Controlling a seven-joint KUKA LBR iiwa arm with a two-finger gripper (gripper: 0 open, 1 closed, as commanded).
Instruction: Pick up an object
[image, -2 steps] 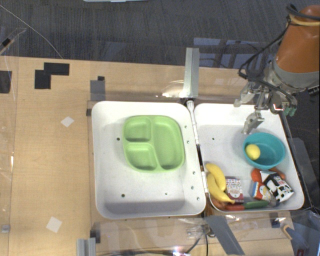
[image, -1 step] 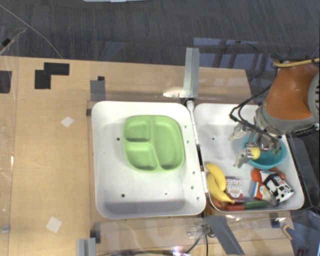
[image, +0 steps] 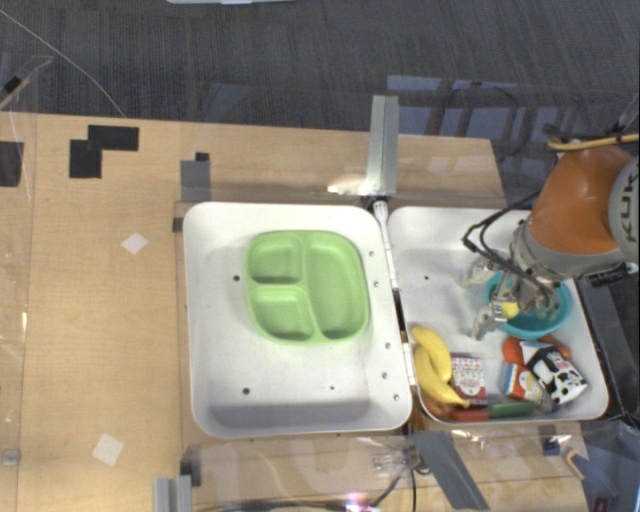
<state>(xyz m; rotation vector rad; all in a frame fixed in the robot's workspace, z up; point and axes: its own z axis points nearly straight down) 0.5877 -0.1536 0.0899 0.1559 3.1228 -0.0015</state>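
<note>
The right bin (image: 440, 250) holds a yellow banana (image: 433, 364), a small printed packet (image: 468, 377), a teal bowl (image: 545, 316) with something yellow in it, an orange and white carton (image: 517, 376), a black and white cow-patterned toy (image: 560, 380) and a green and red item (image: 500, 409) along the front wall. My gripper (image: 505, 305) hangs over the left rim of the teal bowl, in the right half of that bin. The orange band of the arm (image: 575, 205) sits above it and hides the back of the bowl.
The left bin (image: 215, 300) holds a green divided plate (image: 305, 286) in its middle. A metal post (image: 383, 145) stands behind the gap between the bins. Black cables (image: 490, 235) loop off the wrist over the right bin's back half. Bare wooden bench (image: 90, 320) lies to the left.
</note>
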